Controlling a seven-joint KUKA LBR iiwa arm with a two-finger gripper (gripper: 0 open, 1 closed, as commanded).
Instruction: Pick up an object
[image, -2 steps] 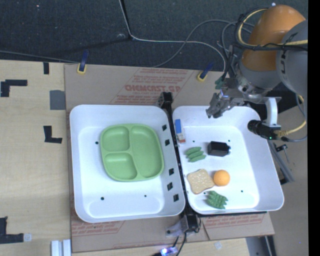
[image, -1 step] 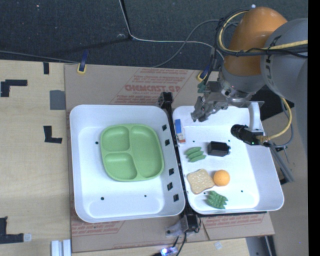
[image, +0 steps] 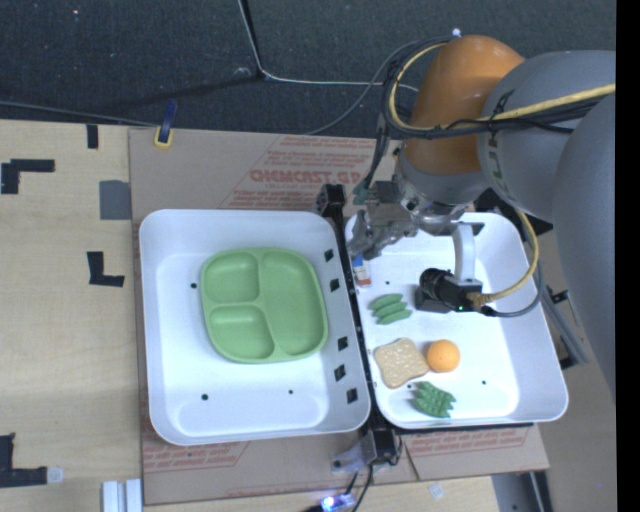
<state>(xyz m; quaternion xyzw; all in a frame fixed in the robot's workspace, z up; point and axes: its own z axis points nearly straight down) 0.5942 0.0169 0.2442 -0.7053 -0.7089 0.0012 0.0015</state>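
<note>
My gripper (image: 366, 250) hangs low over the far left corner of the right bin (image: 520, 385), close to the wall between the two bins. Just under its tip shows a small white and red thing (image: 360, 274); I cannot tell whether it is held. Nearer the front of that bin lie a green pea pod (image: 391, 308), a slice of bread (image: 399, 362), an orange ball (image: 442, 355) and a second green pod (image: 433, 400). None of these touches the gripper.
The left bin (image: 170, 400) holds a green divided plate (image: 265, 304). The grey arm with its orange band (image: 460, 95) covers the far right corner of the right bin. Cardboard (image: 290, 170) lies under both bins.
</note>
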